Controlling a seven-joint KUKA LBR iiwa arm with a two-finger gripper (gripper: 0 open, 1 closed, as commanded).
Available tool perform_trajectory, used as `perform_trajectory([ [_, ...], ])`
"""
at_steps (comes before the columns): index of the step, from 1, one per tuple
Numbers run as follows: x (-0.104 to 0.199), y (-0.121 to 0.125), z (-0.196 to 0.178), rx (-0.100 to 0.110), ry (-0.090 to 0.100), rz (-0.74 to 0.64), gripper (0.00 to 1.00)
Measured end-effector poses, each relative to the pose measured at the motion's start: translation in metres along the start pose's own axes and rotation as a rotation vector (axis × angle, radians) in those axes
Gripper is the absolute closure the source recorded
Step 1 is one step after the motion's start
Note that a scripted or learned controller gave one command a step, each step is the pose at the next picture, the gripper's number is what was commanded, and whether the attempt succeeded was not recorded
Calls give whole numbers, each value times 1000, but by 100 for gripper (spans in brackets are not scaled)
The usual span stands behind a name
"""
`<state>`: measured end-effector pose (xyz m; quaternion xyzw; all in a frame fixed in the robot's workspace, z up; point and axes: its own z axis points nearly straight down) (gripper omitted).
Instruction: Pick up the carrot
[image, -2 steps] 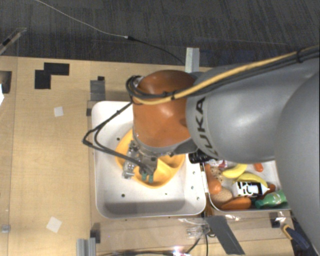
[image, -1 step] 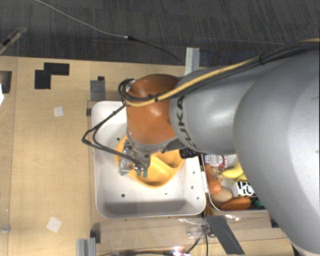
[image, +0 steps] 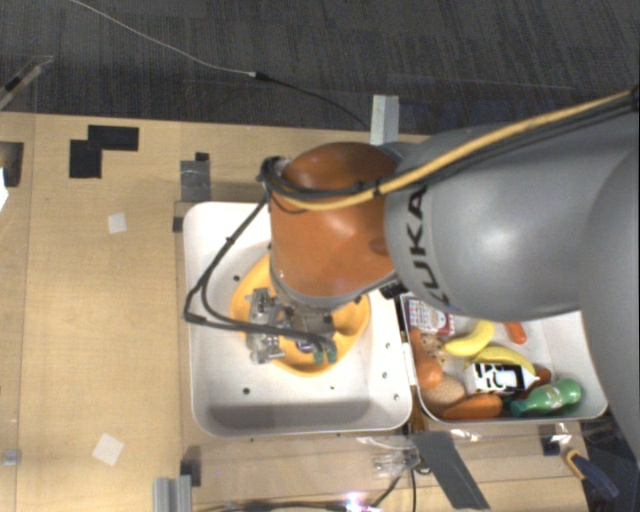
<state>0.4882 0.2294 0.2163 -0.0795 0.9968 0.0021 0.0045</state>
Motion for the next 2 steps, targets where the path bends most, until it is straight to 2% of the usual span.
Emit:
perform_trajectory([
  [1, -7, 1, 123, -2, -2, 479, 100],
  [2, -2, 7, 14, -2, -5, 274, 100],
])
